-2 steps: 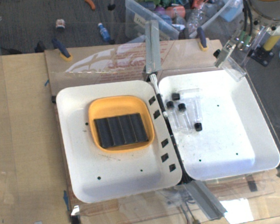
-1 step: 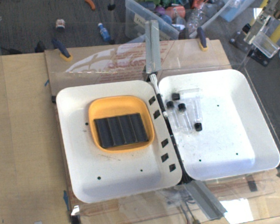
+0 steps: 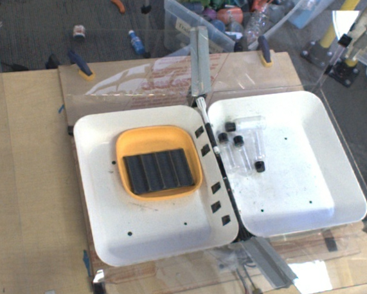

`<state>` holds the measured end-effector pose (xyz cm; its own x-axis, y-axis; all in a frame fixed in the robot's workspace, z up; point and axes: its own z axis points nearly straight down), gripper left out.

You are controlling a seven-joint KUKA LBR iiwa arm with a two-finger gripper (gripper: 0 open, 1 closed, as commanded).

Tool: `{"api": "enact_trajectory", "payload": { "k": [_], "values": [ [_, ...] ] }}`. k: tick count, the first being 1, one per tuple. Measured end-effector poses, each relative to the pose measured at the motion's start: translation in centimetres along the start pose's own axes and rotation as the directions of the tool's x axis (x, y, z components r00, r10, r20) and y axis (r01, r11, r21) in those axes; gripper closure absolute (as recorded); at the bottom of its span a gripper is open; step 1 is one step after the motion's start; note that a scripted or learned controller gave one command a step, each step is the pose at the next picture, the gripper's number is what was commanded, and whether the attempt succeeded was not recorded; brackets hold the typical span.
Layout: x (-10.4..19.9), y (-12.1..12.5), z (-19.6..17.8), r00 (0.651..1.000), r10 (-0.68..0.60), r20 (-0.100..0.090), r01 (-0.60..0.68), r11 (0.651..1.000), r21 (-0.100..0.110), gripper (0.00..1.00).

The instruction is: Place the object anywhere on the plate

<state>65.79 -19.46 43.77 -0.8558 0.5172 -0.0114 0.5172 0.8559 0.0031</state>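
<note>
Though the hand's state cannot be told, a black ribbed slab (image 3: 159, 171) flat on the orange plate (image 3: 153, 134), left bin (image 3: 115, 237).

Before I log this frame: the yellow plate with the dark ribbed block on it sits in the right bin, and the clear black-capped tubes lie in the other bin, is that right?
Not quite. The camera view shows the yellow plate, with the dark ribbed block on it, in the left bin. The clear black-capped tubes lie in the right bin.
</note>
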Motion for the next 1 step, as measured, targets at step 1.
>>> {"api": "enact_trajectory", "payload": {
  "k": [1],
  "values": [
    [-1.21,-2.56,-0.01,0.976,-0.220,0.001,0.220,0.976,0.000,1.00]
  ]
}}
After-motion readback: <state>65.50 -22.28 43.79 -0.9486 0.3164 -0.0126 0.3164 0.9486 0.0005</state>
